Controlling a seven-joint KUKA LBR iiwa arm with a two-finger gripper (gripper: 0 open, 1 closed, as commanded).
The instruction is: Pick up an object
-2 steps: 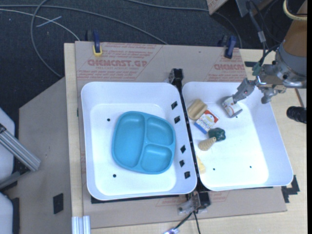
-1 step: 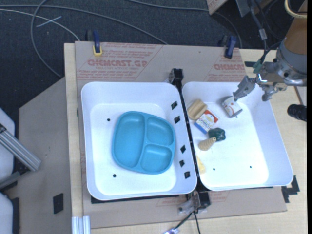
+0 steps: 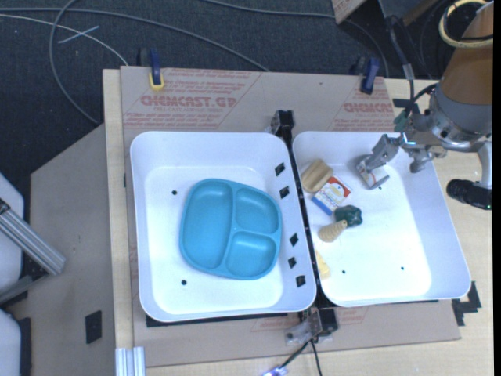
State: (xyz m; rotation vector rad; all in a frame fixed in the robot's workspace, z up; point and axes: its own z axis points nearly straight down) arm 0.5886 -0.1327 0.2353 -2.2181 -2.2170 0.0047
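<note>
Object: I saw a tan block [image 3: 315, 175] near the right bin [image 3: 438, 233] left wall, long axis slanted.
Room: open floor lay rightward.
Gripper [image 3: 374, 168]: fingers apart, clamping nothing.

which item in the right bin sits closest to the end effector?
The tan block, top of the cluster, sits closest to the end effector; the red-and-blue packet, dark green piece and cone lie lower.

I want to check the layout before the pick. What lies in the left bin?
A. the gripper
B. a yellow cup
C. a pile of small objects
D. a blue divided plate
D: the blue divided plate lies alone in the left bin, while the small objects and the gripper are over the right bin.
</note>
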